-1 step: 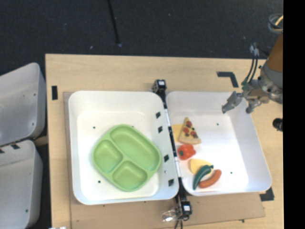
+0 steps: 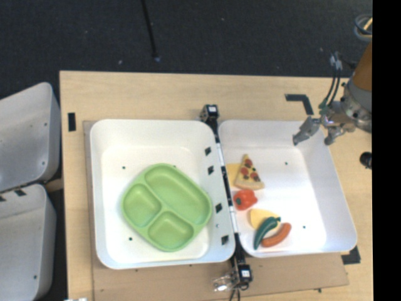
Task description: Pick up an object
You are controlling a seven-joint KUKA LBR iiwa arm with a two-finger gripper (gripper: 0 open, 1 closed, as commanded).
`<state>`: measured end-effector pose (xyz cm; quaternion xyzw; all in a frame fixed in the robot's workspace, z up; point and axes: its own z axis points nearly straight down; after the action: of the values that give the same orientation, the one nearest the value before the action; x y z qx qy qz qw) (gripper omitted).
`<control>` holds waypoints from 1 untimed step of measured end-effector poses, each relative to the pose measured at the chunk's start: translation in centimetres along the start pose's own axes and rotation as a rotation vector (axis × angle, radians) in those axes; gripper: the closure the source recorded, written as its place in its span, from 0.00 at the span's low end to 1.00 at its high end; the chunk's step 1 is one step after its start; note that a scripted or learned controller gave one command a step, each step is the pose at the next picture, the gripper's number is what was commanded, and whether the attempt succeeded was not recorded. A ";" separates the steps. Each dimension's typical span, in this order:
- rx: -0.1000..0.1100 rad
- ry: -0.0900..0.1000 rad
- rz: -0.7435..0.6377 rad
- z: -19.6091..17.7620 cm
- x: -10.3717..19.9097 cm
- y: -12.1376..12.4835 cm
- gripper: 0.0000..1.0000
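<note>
near the bottom of our view we saw the wooden bench point(image 2: 75, 274) with two white bins on it, side by side. we saw the left bin point(image 2: 106, 168) first, and it held a big green plate point(image 2: 166, 207) with three sections. next to it sat the right bin point(image 2: 326, 193), and all the toy food lay by its left wall. we saw a pizza slice point(image 2: 249, 172) with red dots at the top of the group. just below it sat a red tomato point(image 2: 245, 199). under that lay a yellow piece point(image 2: 260, 217), a red sausage point(image 2: 278, 234) and a green pepper point(image 2: 265, 230), all touching. our grey gripper point(image 2: 318, 131) hung over the top right corner of the right bin, well apart from the food. its two fingers point(image 2: 304, 132) stood spread apart, with nothing between them.
</note>
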<state>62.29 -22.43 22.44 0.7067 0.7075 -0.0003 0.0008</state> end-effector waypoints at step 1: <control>0.002 0.000 -0.001 4.9 0.8 -0.1 0.00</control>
<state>62.19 -21.63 17.53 0.7063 0.7080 -0.0011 0.0000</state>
